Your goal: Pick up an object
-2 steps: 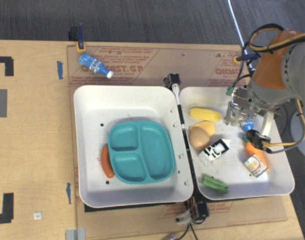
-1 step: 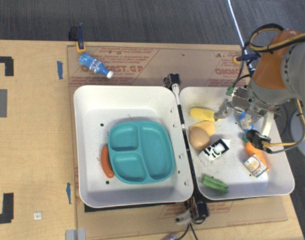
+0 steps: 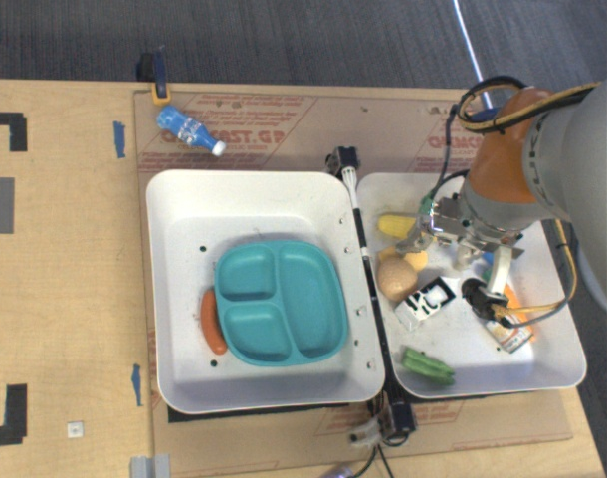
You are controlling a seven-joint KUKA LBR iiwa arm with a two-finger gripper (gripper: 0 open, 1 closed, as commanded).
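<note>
Camera view is being read from above, at a slant. Two white bins are being carried side by side on the bench: the left bin (image 3: 174,267) is holding a teal divided plate (image 3: 281,302) with an orange sausage-shaped item (image 3: 213,324) touching its left rim.

The right bin (image 3: 562,366) is holding the candidates: a yellow item (image 3: 394,226) near its upper-left corner, a tan rounded object (image 3: 394,277) just below it, a black-and-white tagged block (image 3: 428,299) beside that, a green item (image 3: 428,365) near the front edge, and small mixed pieces (image 3: 503,317) toward the right wall.

The end effector (image 3: 453,227) is being held low over the right bin's upper middle, just beside the yellow item. Whether it is spread or pinching anything cannot be told; nothing is being seen as held.

Risks being judged: the objects are being crowded together, so a descent may be knocking the neighbours aside. The rounded tan object may be rolling away under contact. The dangling cable (image 3: 542,307) may be snagging on the small pieces.
</note>
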